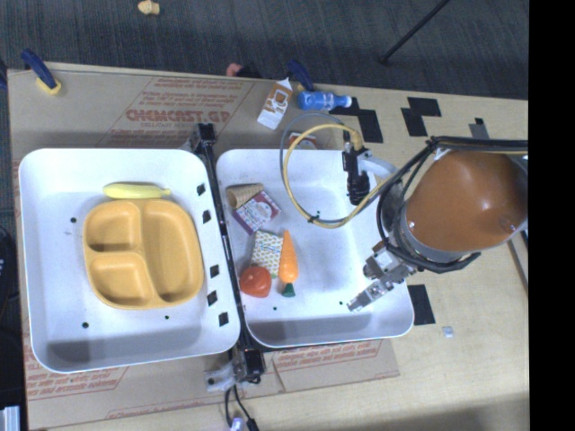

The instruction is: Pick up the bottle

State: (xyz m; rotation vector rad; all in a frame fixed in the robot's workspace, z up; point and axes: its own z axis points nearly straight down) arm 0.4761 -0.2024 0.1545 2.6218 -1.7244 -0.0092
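From my remote station, I see the end effector (pixel 372 287) low over the right bin (pixel 323 326), near its front right corner; whether it is apart or together I cannot tell at this resolution, and nothing shows in its grip. The bottle (pixel 316 101), blue, lies on its side on the tabletop (pixel 449 366) beyond the right bin's far rim, well apart from the end effector and beside a small carton (pixel 276 104). Inside the right bin: a toy carrot (pixel 287 259) touching a tomato-like red item (pixel 255 281), a patterned packet (pixel 266 248) and a dark red packet (pixel 255 210). The left bin (pixel 54 330) holds a yellow divided tray (pixel 142 251) with a banana (pixel 137 190) just behind it.
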